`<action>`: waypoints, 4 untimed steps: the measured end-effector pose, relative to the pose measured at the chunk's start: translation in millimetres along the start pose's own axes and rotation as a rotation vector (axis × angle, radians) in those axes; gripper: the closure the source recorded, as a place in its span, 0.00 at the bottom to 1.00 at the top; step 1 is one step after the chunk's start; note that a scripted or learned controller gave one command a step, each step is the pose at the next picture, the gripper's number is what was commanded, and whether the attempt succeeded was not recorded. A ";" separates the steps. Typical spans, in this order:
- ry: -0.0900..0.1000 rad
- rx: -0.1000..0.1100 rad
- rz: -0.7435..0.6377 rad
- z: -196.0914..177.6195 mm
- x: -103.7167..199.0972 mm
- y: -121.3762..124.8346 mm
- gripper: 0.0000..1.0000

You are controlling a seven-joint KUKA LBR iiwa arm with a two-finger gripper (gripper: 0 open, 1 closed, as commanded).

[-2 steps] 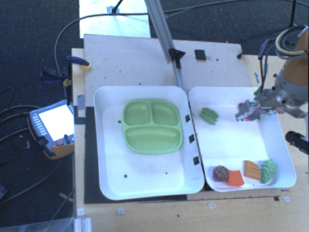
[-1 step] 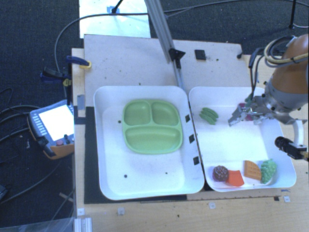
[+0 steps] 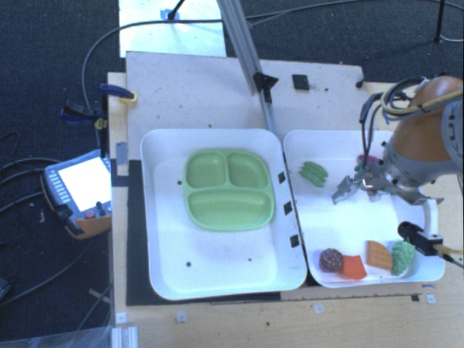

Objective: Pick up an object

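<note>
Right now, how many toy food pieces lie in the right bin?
5. A green pea pod lies near the upper left; along the front edge sit a brown round piece, an orange-red piece, a tan waffle piece and green broccoli. The arm may hide more.

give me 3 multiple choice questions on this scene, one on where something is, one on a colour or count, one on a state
1. Where does the divided plate lie?
A. in the left bin
B. in the right bin
C. on the floor

2. What colour is that plate?
A. red
B. green
C. blue

3. What is the state of the gripper?
A. clamped on the plate
B. carrying the brown round item
C. over the right bin, holding nothing

Answers:
1. A, the plate rests on the floor of the left bin.
2. B, it is light green all over.
3. C, it sits above the right bin beside the green pod, with nothing between its fingers; the brown round item lies at the bin's near edge.
</note>
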State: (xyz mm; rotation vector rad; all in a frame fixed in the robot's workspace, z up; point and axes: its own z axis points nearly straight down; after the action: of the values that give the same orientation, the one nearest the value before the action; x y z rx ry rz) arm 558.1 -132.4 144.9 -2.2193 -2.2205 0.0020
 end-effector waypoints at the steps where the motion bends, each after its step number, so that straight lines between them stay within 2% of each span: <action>1: -0.002 -0.007 -0.001 -13.8 -0.5 2.0 1.00; 2: -0.002 -0.008 -0.005 -70.2 9.7 3.0 1.00; 3: -0.001 -0.004 -0.003 -62.2 9.7 3.8 1.00; 4: 0.001 -0.002 -0.009 -56.3 66.0 -4.7 1.00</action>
State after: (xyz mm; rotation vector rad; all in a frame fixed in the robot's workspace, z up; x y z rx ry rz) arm 553.5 -66.5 201.3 -2.2099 -2.2310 -0.0019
